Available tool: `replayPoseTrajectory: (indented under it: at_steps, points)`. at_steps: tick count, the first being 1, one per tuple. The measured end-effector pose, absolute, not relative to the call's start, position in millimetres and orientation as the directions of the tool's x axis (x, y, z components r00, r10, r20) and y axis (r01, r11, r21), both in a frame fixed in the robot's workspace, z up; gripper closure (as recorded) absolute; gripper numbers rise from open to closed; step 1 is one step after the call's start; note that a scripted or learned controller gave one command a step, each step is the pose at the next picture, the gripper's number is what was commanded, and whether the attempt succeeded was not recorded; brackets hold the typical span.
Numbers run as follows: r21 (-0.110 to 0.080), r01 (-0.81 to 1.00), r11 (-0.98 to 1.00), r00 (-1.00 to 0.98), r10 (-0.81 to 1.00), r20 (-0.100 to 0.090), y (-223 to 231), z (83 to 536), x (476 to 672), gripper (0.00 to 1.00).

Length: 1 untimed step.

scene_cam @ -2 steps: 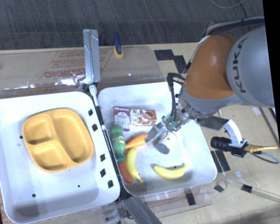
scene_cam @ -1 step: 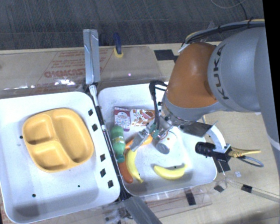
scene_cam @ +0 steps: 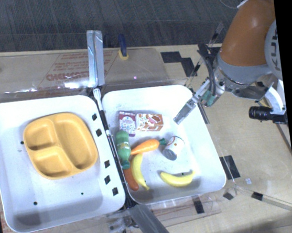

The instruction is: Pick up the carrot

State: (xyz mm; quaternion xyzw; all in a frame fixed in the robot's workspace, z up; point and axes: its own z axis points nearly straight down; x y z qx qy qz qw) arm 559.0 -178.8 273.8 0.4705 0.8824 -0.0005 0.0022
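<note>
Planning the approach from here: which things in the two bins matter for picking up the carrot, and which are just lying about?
For the job:
- carrot, lying in the right bin
- gripper, above that bin's upper right

Lying about:
- two bananas
- carton
- green bottle
- small can
- yellow divided plate in the left bin

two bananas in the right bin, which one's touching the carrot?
The upright banana at the bin's left: its top end meets the carrot. The other banana lies crosswise near the front wall, apart from it.
</note>
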Motion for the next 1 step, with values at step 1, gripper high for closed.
replayPoseTrajectory:
  at_steps: [1]
  points:
    - [-0.003,0.818,0.575,-0.575,0.818,0.001,-140.2,203.4,558.0,0.00]
